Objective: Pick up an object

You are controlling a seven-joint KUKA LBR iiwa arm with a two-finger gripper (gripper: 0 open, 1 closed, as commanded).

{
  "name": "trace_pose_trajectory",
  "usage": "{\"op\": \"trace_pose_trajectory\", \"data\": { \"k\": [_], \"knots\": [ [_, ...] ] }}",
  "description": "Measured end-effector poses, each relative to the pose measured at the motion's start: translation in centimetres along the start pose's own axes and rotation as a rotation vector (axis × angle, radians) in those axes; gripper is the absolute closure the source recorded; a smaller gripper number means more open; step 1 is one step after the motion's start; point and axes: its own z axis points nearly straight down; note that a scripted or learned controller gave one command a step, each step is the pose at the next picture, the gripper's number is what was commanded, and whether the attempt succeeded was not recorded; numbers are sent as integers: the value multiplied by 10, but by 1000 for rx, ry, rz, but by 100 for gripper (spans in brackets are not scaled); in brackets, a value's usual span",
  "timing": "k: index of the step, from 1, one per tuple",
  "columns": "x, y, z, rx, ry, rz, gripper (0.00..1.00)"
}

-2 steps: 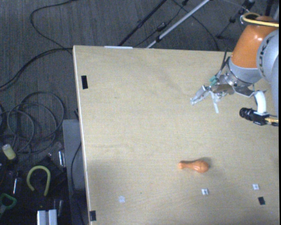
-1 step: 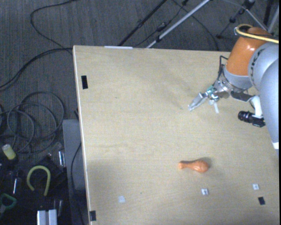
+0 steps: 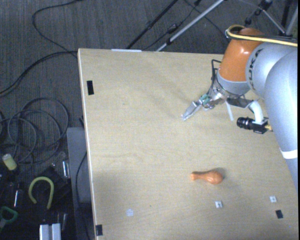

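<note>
- The arm (image 3: 280, 79) bears dark upright lettering on its grey casing, beside the orange band (image 3: 238, 54); it looks like the maker's name, "KUKA", though it is small and partly cut off.
- Small black and white markers on the board (image 3: 140, 149) carry no readable characters.

Pale wooden bench top (image 3: 140, 149), dark grey carpet floor (image 3: 35, 39), black cables (image 3: 27, 121) looping at left, metal stand legs (image 3: 200, 11) crossing above, even light
</note>
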Motion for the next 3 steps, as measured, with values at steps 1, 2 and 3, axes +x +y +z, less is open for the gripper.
{"op": "trace_pose_trajectory", "data": {
  "k": [1,2,3],
  "knots": [
    [36,17,0,0,-1,-58,0],
    [37,18,-9,-2,1,-58,100],
    [48,23,-90,0,-1,128,100]
  ]
}}
